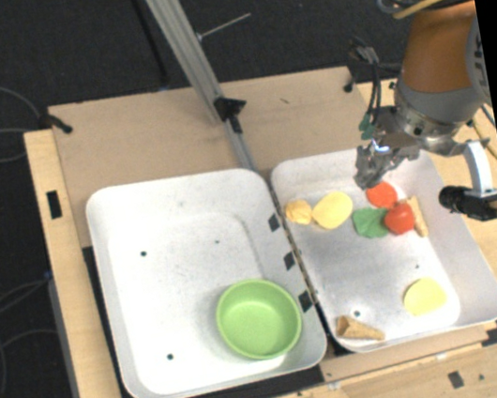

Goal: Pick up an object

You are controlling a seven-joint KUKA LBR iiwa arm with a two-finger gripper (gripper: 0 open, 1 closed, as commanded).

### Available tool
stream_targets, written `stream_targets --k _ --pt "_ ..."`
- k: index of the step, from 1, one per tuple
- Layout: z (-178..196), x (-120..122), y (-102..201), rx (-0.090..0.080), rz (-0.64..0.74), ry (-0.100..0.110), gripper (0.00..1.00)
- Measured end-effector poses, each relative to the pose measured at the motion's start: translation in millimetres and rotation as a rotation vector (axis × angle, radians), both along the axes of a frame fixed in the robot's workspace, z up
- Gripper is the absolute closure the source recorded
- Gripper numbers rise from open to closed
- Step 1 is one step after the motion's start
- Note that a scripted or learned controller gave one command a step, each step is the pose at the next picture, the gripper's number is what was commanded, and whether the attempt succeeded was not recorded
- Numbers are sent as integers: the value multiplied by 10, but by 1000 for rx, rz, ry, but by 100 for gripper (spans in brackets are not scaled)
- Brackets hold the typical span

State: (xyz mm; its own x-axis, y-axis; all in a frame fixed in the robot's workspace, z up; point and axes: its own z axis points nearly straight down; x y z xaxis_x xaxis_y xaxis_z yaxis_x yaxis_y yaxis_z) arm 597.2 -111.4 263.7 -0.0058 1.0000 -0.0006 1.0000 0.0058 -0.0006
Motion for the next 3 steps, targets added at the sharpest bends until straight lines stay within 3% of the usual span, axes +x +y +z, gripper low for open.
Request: stream_targets --k 3 --pt "-345 510 1444 0 0 -2 100"
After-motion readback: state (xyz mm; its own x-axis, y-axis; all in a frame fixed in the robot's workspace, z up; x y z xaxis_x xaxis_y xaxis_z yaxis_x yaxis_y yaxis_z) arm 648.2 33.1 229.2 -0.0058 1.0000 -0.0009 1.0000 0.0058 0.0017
